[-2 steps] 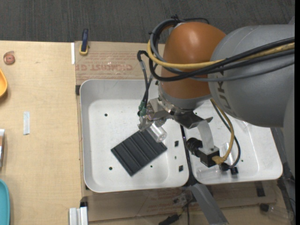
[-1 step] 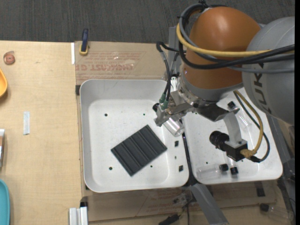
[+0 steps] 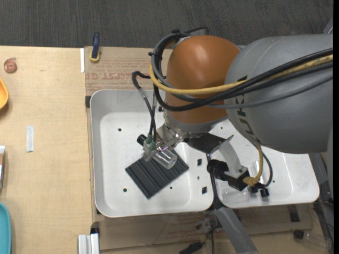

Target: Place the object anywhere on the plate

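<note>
Hovering over dark ribbed plate (image 3: 155, 174) in left bin (image 3: 106, 142), pincer (image 3: 159, 152) grip unclear, arm (image 3: 254, 89) hiding right bin.

I've got two shallow white bins side by side: left bin (image 3: 106, 157), right bin (image 3: 296, 189), rims touching near the bottom centre. Cardboard sheet (image 3: 119, 70) sits under them, printed red along its top strip. Blue clamp (image 3: 95, 45) on the cardboard's top-left corner. Tan tabletop (image 3: 42, 115) to the left carries a small white strip (image 3: 29, 139) and a reddish round mark (image 3: 10, 65). Orange edge (image 3: 2, 97) and teal edge (image 3: 4, 229) cut off at far left. Dark carpet (image 3: 79, 9) along the top.
</note>
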`<action>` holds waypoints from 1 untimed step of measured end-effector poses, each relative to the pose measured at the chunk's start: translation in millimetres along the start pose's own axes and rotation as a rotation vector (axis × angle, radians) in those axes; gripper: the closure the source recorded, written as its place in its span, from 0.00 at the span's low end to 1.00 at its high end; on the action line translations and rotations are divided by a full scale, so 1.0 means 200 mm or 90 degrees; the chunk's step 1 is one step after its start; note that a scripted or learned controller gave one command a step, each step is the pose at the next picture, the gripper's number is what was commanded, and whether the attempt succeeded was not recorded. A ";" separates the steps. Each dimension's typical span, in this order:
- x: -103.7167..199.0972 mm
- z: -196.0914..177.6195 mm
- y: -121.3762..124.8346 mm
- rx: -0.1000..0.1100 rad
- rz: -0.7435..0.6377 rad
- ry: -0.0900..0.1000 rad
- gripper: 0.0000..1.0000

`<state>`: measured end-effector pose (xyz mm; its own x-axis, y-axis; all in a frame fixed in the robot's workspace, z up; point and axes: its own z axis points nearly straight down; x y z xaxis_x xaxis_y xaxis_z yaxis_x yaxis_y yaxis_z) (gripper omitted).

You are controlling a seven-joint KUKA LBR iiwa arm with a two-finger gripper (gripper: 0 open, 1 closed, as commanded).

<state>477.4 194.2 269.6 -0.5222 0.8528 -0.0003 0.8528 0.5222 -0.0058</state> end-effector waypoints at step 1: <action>-0.36 -0.05 -0.01 -0.002 0.046 -0.001 1.00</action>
<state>513.4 132.3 280.5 -0.4597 0.8881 -0.0016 0.8881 0.4597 -0.0026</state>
